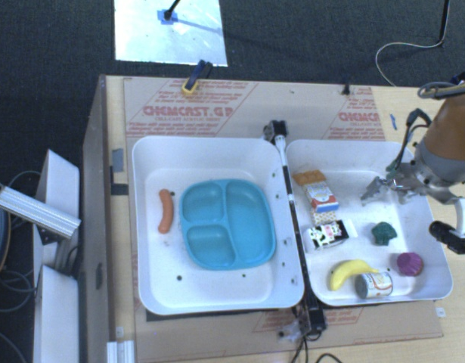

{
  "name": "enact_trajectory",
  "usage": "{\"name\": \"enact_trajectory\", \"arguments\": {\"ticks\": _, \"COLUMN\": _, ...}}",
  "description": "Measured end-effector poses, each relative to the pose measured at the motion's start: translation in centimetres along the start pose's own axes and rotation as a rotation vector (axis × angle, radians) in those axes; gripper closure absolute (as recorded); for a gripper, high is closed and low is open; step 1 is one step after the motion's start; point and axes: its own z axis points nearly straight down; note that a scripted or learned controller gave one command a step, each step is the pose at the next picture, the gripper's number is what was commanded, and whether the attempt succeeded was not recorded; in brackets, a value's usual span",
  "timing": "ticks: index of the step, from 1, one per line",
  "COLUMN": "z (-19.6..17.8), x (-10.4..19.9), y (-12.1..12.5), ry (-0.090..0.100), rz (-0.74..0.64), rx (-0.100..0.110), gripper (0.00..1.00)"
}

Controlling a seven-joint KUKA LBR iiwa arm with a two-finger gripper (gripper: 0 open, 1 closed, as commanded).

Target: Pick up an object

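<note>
Objects for the picking are all sitting in the right bin [366, 174], so we're running through the scene from big to small.

The bench [217, 112] is carrying both white bins side by side. The left bin [153, 161] is holding a blue divided tray [227, 224] around its middle, with an orange sausage [165, 210] lying at the tray's 9 o'clock, apart from it.

The arm [451, 134] is reaching in at the right bin's 2 o'clock, and the gripper [395, 188] is hanging over the bin at about 1 o'clock. We're honestly not able to tell from this angle whether the claw is wide or narrow, and we're not seeing anything held in it.

Inside the right bin:
- a yellow banana [347, 273] is lying at 7 o'clock
- a small carton [323, 200] is sitting at 10 o'clock
- a cow-print box [327, 234] is lying at 9 o'clock, just below the carton
- a tin can [373, 283] is lying on its side at 6 o'clock, touching the banana's end
- a brown packet [309, 178] is sitting at 11 o'clock
- a green lump [383, 233] is sitting just toward 3 o'clock of centre
- a purple ball [410, 263] is sitting at 4 o'clock
</note>
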Motion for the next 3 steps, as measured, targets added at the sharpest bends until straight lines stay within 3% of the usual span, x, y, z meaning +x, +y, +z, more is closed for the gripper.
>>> {"name": "enact_trajectory", "arguments": {"ticks": 1, "z": 3.1, "x": 0.7, "y": -4.6, "ry": 0.001, "rz": 0.000, "rx": 0.002, "gripper": 0.00}}
{"name": "enact_trajectory", "arguments": {"ticks": 2, "z": 2.0, "x": 0.7, "y": -4.5, "ry": 0.000, "rz": -0.001, "rx": -0.002, "gripper": 1.00}}
{"name": "enact_trajectory", "arguments": {"ticks": 3, "z": 2.0, "x": 0.7, "y": -4.5, "ry": 0.001, "rz": -0.001, "rx": -0.002, "gripper": 0.00}}
